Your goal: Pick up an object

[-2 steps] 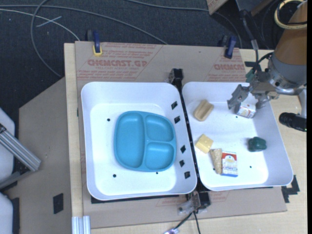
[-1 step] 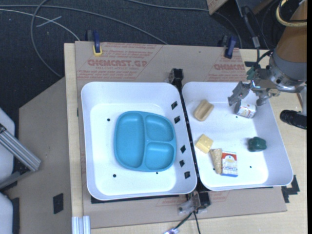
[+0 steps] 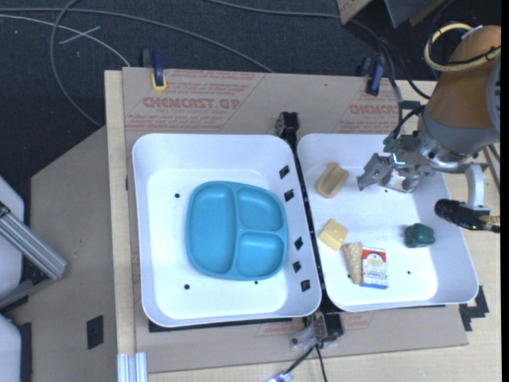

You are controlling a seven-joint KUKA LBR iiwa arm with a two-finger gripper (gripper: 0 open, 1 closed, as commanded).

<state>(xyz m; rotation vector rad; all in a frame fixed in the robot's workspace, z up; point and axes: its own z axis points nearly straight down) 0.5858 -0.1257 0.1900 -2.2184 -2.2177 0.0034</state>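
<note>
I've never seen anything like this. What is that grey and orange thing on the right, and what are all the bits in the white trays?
It is a robot arm, filmed from one camera above the bench. Its gripper hangs over the right bin, with nothing seen between its fingers. That bin holds two yellowish blocks, one nearer the far end and one in the middle, a small red and white box and a dark green lump. The left bin holds a blue divided plate.

The arm (image 3: 460,94) comes in from the right, its orange band up behind the wrist and the grey wrist bent down and leftward. The gripper (image 3: 380,173) hangs low at its end, metal fingers (image 3: 368,175) spread apart, nothing between them.
</note>
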